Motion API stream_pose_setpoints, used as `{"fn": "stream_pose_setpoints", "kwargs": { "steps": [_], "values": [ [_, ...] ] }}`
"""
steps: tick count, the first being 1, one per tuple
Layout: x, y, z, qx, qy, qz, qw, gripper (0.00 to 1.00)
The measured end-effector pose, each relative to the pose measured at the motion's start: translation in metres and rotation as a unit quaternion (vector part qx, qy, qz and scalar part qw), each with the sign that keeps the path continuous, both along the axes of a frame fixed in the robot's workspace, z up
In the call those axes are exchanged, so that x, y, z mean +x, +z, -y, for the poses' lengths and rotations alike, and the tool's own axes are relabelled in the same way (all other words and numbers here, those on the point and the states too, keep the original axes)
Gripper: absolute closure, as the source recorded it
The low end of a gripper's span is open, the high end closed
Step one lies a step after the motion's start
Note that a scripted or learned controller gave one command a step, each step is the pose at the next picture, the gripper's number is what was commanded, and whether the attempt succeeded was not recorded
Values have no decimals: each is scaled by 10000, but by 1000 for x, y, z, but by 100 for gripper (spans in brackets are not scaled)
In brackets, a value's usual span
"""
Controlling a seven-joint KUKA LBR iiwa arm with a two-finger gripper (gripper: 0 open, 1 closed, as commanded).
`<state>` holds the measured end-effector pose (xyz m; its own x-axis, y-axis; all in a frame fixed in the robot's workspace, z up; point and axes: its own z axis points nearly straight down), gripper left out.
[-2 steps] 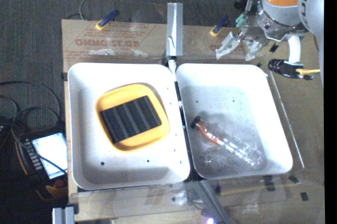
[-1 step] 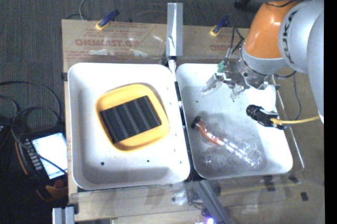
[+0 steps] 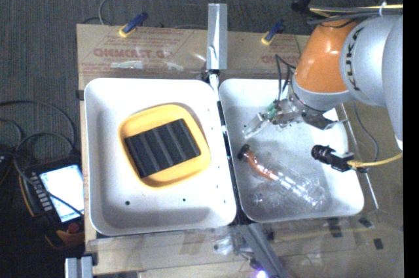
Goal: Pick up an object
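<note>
My hand is over the right bin, in the back half, close to the wall between the two bins. It points down and to the left. It looks small and shiny from up here, and I cannot tell if it is spread or pressed together. I see nothing in it.

My arm comes in from the right, with its orange band just behind my hand.

Near my hand, toward the front of the same bin, lies a clear plastic bottle. It is on its side and sits at a slant. Its brown neck end points at the middle wall. My hand is not touching it.

In the left bin a yellow tray lies flat, a bit turned. A black ribbed pad sits inside it.

Both bins rest on a cardboard sheet with red letters. Two blue clamps hold its back edge.
</note>
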<state>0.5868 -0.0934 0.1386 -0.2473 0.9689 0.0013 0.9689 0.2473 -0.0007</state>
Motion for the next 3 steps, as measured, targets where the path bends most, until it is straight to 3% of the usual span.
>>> {"fn": "stream_pose_setpoints", "kwargs": {
  "steps": [1,2,3],
  "values": [
    [-36,-43,29,1,457,6,9990,0],
    [-28,55,26,-1,594,14,9982,0],
    [-45,-47,14,-24,1163,84,9932,0]
  ]
}}
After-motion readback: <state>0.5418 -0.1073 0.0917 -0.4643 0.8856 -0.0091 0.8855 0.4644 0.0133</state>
